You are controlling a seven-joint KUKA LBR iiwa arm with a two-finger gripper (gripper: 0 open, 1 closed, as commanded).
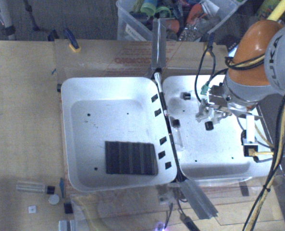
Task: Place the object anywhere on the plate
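Note:
A dark ribbed rectangular plate [131,158] lies flat in the left bin [84,97], near its front wall. My gripper [209,117] hangs over the upper middle of the right bin [214,160], under the grey wrist with the orange band. Directly beneath it is a small black piece [208,125]; I cannot tell whether it is held or resting on the bin floor. Two other small dark pieces lie in the right bin, one [186,96] near the back and one [175,123] beside the divider. The gripper is well right of the plate.
A raised divider with black clips [161,129] separates the bins. A clear tub of mixed colourful items [180,6] stands behind the bins. Small loose parts [51,196] lie on the bench at the front left. Cables hang down along the arm on the right.

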